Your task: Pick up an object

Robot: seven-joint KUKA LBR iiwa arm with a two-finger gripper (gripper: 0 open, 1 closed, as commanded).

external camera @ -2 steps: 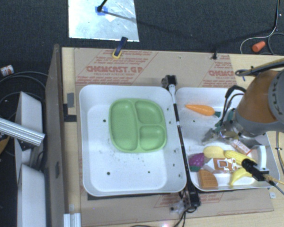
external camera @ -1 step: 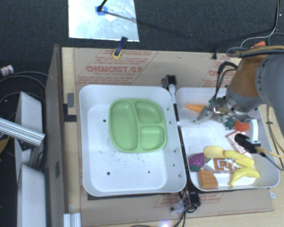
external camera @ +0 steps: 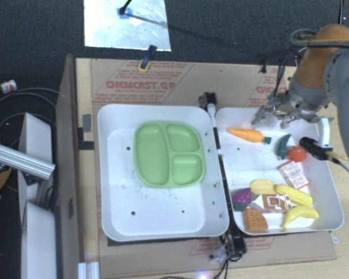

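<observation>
Claw point(external camera: 274, 114) over the right bin's point(external camera: 337, 209) far edge, finger state indeterminable; carrot point(external camera: 246, 134) lies just below-left of it; tomato point(external camera: 297, 153) below-right; remaining toys nearer the front.

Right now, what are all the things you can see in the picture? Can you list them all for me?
Bins: two, white, side by side on the bench.
Divided plate: one, green, in the left bin.
Toy carrot: one, orange, right bin, far end.
Tomato: one, red, right bin, beside a dark green piece.
Small packet: one, red and white, right bin.
Yellow toy foods: several, clustered at the right bin's near end.
Purple toy food: one, right bin, near the divider.
Arm: one, grey with orange band, above the right bin's far edge.
</observation>
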